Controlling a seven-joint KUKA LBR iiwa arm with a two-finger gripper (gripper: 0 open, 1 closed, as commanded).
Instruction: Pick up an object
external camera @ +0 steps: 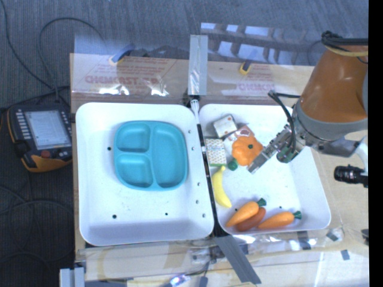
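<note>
The likeliest target, a round orange fruit (244,150) with a smooth, matte skin and a small green stem end, sits in the upper middle of the right bin (311,178). The claw (258,162) reaches in from the right at a slant, its slim metal fingers ending just beside the fruit's lower right edge; whether they are spread or closed cannot be told from here, and nothing is seen between them.

Touching the fruit's upper left is a small white box (224,125) with a printed face, lying tilted. Just below that box, against the bin's left wall, lies a flat pale packet (216,154) with a speckled pattern. A curved yellow banana (219,188) runs down the left wall below the packet, with a small green piece (231,166) near its upper end. At the bin's lower edge lie two tapered orange carrots, one (244,212) near the middle resting against a darker reddish piece (252,219), the other (277,220) to its right with a green tip.

The left bin (96,214), shallow, white and round-cornered, holds a glossy turquoise divided plate (149,155) with three compartments.

Above the wrist, the arm's broad orange band (335,88) gives way to a grey collar. Clear plastic sheeting (131,79) covers the cardboard-brown counter (87,64) behind the bins. A handheld pendant (39,133) with a grey screen lies on the carpet at left.
</note>
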